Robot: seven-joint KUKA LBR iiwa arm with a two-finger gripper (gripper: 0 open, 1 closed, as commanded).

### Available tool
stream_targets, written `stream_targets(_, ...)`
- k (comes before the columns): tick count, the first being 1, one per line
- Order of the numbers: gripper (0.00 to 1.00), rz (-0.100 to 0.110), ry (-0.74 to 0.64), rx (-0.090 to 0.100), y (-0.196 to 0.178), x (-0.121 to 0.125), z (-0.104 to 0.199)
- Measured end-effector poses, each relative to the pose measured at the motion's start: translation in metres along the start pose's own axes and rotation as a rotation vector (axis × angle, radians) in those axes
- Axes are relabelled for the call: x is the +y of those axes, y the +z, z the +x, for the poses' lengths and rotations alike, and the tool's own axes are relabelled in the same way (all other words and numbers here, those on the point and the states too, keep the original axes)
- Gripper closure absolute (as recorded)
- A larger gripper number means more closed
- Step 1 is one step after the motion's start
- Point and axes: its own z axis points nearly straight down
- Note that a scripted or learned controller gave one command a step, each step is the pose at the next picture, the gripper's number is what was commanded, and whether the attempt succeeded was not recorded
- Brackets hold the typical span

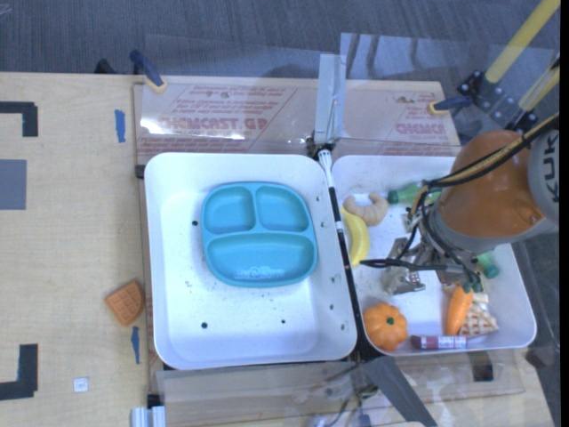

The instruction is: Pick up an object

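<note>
Camera view has the grey arm with its orange band (487,194) down inside the right shallow white bin (524,314), the metal tool (411,274) low among the toys. Whether it is clenched or released I cannot tell; cables and wrist crowd it. Nothing sits visibly between its parts, so I judge the pick not yet made: the descent looks done, with closing and lifting left.

Counting that bin: one yellow plastic banana (357,237) against the dividing wall, one beige knobbly ginger-shaped toy (366,208) just above it, one small orange pumpkin (387,325) at the near edge, one orange carrot (457,310), one pale waffle-patterned wedge (480,317) beside it, one dark red stick (440,342), and green pieces I can't make out.

Left white bin (169,238): one blue divided plastic plate (259,234). One brown waffle square (125,302) lies out on the wooden counter (62,238).
</note>
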Motion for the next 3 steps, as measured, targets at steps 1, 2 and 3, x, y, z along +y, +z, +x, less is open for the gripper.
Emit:
stream_targets(1, 1.0, -0.001, -0.455, 0.005, -0.098, -0.059, -0.038)
stream_targets(2, 1.0, -0.012, -0.902, 0.013, -0.059, -0.036, 0.036)
stream_targets(3, 1.0, -0.004, -0.699, 0.006, -0.157, -0.018, -0.005)
